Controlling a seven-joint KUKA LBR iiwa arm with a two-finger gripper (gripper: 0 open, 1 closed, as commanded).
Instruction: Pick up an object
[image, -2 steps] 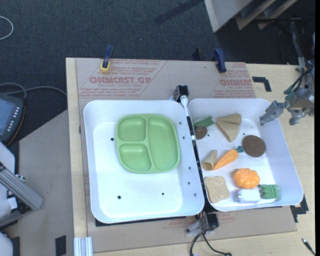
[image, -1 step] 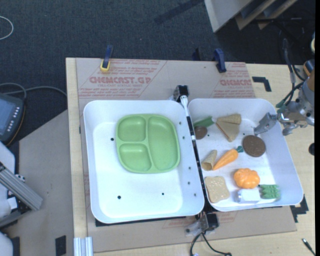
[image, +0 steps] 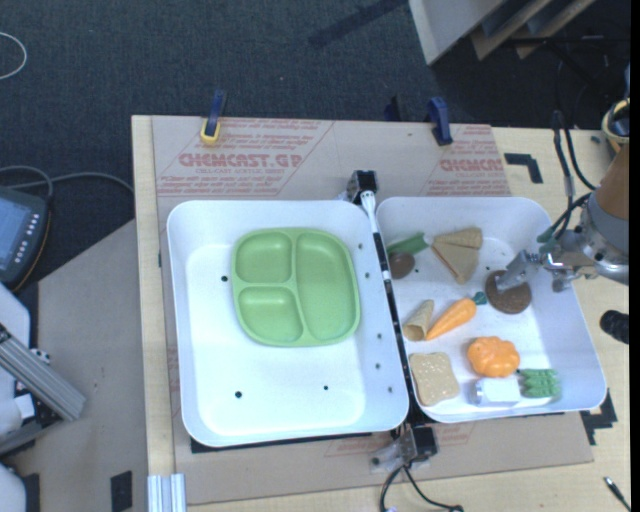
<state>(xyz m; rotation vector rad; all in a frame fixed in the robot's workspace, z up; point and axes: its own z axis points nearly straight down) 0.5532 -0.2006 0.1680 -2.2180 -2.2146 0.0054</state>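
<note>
The gripper (image: 522, 268) reaches in over the right edge of the right bin (image: 575, 340), its metal tip low above a dark brown round piece (image: 509, 298) in the bin's far right part. Whether it is open, closed or gripping anything cannot be told here; the tip is small and blurs into the piece under it. The grey arm (image: 610, 225) runs off past the bin's right rim.

The right bin carries the loose play food. Near its far left corner lie a green pod (image: 407, 243) and, just beside it, a small brown ball (image: 402, 265). A tan wedge like a sandwich half (image: 458, 252) sits near the far edge, toward the middle. Around the centre, an orange carrot (image: 452, 316) lies at a slant, touching a beige cone (image: 418, 320) on its left. Toward the near edge are a slice of toast (image: 434, 378) at the left, an orange pumpkin-like piece (image: 493, 356) right of it, and a white and green piece (image: 516, 387) by the near right corner.

The left bin (image: 200, 390) holds a green divided plate (image: 297, 286) in its far half, closer to the right edge. Both bins rest on a brown board (image: 160, 180) with a yellow clamp (image: 211, 128) and a blue clamp (image: 438, 120) on its far edge.
</note>
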